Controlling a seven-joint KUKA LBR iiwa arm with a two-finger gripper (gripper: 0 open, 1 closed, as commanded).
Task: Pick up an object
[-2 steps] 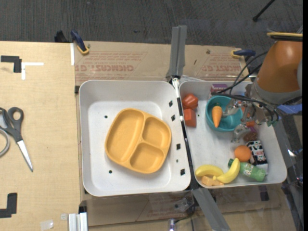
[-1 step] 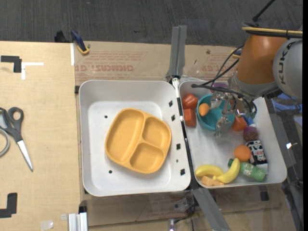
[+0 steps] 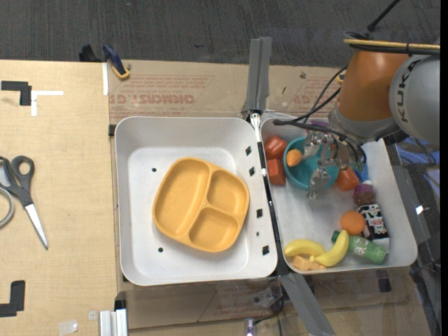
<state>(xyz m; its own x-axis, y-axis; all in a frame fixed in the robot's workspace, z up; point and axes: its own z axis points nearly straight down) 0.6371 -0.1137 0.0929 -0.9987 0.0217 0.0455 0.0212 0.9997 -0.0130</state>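
Teal bowl [image 3: 299, 168] in the right bin [image 3: 395, 187] was overhung by the tool [image 3: 320, 180] — whether its grip was apart or together could not be told.

Single fixed camera above the desk [image 3: 56, 187], looking down at a slant on both white bins: left bin [image 3: 133, 208], right bin [image 3: 392, 250]. The arm [image 3: 381, 82] enters from the right.

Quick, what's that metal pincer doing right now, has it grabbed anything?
Pincer: over the teal bowl in the right bin; whether it grips anything cannot be told.
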